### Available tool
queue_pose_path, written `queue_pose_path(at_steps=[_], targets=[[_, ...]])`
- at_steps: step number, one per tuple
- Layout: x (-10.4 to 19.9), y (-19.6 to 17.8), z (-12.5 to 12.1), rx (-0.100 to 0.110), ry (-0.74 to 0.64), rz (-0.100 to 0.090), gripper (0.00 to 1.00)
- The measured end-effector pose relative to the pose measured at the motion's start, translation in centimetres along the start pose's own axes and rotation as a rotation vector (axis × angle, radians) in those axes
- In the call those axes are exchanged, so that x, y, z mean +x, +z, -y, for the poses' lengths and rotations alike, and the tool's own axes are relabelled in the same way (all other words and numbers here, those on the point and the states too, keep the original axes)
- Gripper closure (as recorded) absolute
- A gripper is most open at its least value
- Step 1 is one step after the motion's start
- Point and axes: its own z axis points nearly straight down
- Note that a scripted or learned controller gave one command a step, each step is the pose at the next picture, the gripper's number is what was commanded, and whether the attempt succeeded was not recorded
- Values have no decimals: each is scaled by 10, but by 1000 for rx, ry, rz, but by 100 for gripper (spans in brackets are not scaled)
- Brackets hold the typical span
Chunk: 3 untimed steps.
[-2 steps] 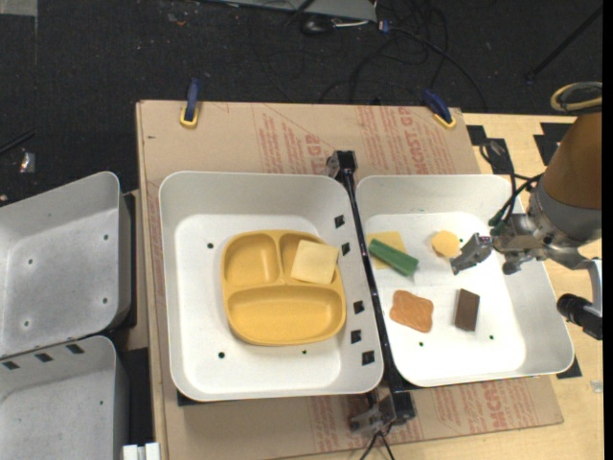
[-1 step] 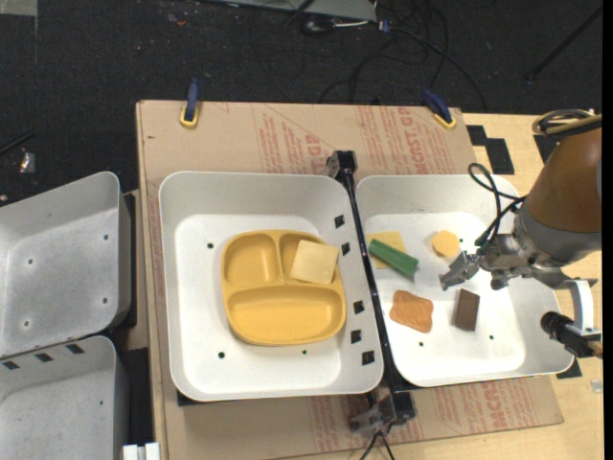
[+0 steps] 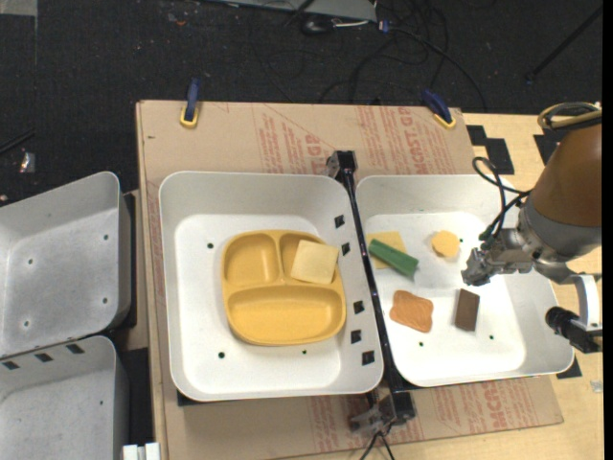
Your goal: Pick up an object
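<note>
while gripper (image 3: pixel 476 274) hovers, brown block (image 3: pixel 466 309) just below fingers

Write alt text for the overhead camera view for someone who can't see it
The arm's pincer hovers in the right bin above a brown block, near an orange slice, green stick and round yellow piece. The left bin holds a yellow tray.

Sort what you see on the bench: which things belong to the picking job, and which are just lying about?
Belong to the job: gripper; brown block; orange round piece; green stick; toast-coloured slab.

Lying about: yellow divided tray; pale square on it; blue clamps.
</note>
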Motion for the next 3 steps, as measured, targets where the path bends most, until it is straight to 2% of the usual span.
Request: queue_pose_path(at_steps=[2, 3], targets=[[8, -103, -8, -6, -4, 2, 100], [52, -92, -27, -1, -8, -1, 100]])
